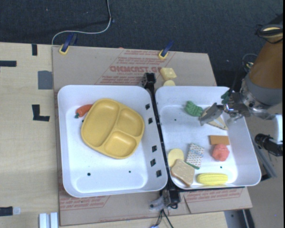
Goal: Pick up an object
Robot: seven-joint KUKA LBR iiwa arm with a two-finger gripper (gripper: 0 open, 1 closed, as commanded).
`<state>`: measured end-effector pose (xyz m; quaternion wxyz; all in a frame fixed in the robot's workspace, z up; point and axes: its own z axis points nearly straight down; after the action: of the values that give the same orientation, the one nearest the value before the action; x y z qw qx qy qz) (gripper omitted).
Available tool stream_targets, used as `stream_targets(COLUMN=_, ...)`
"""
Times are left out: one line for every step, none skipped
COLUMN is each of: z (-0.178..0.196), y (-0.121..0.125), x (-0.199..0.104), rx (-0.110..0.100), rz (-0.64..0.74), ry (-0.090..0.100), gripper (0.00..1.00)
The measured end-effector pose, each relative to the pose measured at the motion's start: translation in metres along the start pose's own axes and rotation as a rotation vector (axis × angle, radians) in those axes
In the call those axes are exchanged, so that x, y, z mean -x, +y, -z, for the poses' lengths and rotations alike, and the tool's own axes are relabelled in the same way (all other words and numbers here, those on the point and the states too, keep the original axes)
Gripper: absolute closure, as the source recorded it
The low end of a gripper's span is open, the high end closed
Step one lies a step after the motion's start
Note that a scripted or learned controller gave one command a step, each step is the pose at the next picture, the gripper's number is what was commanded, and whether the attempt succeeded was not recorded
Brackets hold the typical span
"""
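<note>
pincer (210,116) beside green toy (193,109), right bin (249,141)

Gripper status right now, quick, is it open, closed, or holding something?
Gripper: over the right bin near a pale wedge; open or closed cannot be told.
</note>
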<state>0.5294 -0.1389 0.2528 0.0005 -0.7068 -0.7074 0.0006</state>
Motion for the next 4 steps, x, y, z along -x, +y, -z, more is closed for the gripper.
stream_targets(z=-0.063, y=0.083, x=-0.032, rx=0.002, rz=0.005, ry=0.000, gripper=0.00)
stream_targets(z=-0.166, y=0.129, x=0.012, rx=0.007, rz=0.001, ry=-0.004, gripper=0.00)
stream_targets(z=-0.145, y=0.133, x=0.012, rx=0.021, rz=0.004, ry=-0.010, gripper=1.00)
stream_targets(z=-0.147, y=0.131, x=0.011, rx=0.016, rz=0.003, ry=-0.009, gripper=0.00)
